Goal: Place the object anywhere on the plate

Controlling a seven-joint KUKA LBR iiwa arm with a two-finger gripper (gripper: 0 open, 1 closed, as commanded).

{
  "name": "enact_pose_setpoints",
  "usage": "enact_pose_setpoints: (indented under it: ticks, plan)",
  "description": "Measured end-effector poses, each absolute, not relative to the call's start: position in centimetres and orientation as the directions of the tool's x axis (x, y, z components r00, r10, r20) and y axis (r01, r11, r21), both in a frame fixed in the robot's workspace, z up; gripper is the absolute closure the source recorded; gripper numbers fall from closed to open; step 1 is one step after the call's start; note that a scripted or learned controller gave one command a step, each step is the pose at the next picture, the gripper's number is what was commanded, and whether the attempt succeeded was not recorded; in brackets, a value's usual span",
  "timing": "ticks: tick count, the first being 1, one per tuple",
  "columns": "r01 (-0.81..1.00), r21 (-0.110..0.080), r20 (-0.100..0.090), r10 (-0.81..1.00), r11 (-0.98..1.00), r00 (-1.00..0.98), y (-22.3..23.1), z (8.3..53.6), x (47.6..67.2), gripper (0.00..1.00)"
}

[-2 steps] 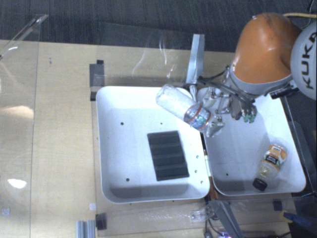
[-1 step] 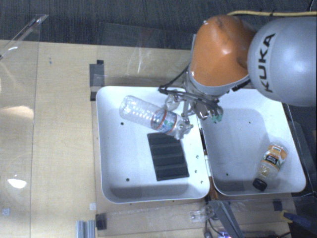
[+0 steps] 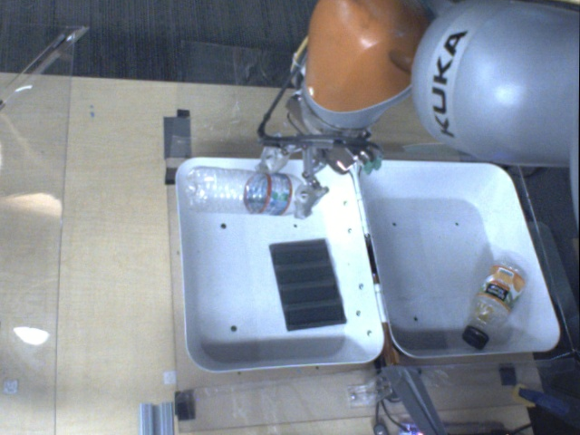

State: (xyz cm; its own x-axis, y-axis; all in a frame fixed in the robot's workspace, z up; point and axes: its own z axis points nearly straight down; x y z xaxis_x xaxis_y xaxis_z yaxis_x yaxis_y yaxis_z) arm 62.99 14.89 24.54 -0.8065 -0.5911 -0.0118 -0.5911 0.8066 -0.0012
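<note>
Bottle (image 3: 231, 191), clear plastic with a blue label, lies on its side along the left bin's (image 3: 208, 333) far wall, long axis left-right. Gripper (image 3: 288, 181) hangs from the orange-banded arm (image 3: 362, 43), fingers straddling the labelled end, apparently pinching it. Black ribbed plate (image 3: 308, 284) sits mid-bin, nearer the camera.

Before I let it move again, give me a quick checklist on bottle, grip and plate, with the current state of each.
1. Clear bottle lies in the left bin, at its far edge: ok.
2. Gripper is at the bottle's capped end: ok.
3. Bottle is held between the jaws: cannot tell, the wrist blocks the view.
4. Black plate lies flat in the middle of the left bin with nothing on it: ok.
5. Small bottle in the right bin lies far from the path: ok.
</note>
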Motion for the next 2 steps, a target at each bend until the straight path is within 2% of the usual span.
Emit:
enact_pose_setpoints:
  ticks: [1,2]
  plan:
    - [-0.740,-0.005,-0.008,-0.740,0.673,-0.673,1.1,22.8,62.2,1.00]
    - [-0.713,-0.003,-0.010,-0.713,0.701,-0.701,10.4,23.7,62.8,1.00]
